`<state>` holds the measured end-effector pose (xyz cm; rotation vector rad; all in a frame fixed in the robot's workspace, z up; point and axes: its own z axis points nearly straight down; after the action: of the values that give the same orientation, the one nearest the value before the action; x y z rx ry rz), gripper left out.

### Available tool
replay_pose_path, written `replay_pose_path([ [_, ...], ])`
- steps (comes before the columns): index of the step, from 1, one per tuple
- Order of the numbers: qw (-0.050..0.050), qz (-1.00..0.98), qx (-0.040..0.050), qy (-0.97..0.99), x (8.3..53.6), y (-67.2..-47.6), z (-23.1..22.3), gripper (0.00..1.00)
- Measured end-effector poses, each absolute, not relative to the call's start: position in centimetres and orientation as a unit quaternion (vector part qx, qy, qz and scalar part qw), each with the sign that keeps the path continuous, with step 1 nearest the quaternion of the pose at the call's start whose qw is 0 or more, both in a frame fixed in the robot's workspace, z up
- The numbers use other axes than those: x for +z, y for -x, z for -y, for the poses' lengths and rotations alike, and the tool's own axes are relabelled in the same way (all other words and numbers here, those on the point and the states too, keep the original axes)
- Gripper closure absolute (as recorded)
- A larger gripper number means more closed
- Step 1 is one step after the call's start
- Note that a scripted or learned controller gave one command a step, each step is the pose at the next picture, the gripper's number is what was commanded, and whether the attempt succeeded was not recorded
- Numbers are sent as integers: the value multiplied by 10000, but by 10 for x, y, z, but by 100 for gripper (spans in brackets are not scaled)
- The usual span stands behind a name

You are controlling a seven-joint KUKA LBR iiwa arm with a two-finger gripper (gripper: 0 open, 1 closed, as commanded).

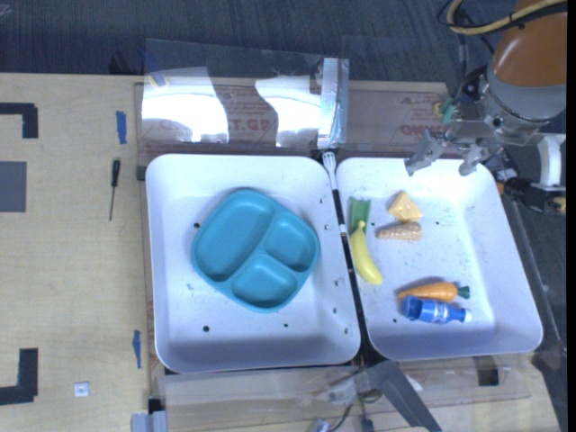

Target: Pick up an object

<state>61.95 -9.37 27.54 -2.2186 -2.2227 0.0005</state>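
Note:
The right bin [504, 268] holds a yellow banana with a green stem [363, 248], a yellow cheese wedge [405, 207], a pale corn cob [399, 232], an orange carrot [433, 290] and a small blue bottle [432, 311]. My gripper [445, 158] hangs over the bin's far edge, above and right of the cheese. Its two fingers [419, 157] are spread apart with nothing between them.
The left bin [171, 241] carries a blue divided plate [256, 248]. A clear plastic panel [243, 106] stands behind the bins. A screwdriver [114, 185] lies on the wooden bench at left. Cables loop above the arm at top right.

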Motion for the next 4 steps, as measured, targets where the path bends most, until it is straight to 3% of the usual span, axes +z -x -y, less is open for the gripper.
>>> replay_pose_path([
  [1, 48, 7016, 38, 7125, 135, -616, 93, 0],
  [2, 7, 6884, 3, 7253, 143, -579, 101, 0],
  [3, -21, 7087, -21, 7055, 187, -589, 75, 0],
  [4, -43, 6970, -25, 7170, 89, -632, 137, 0],
])
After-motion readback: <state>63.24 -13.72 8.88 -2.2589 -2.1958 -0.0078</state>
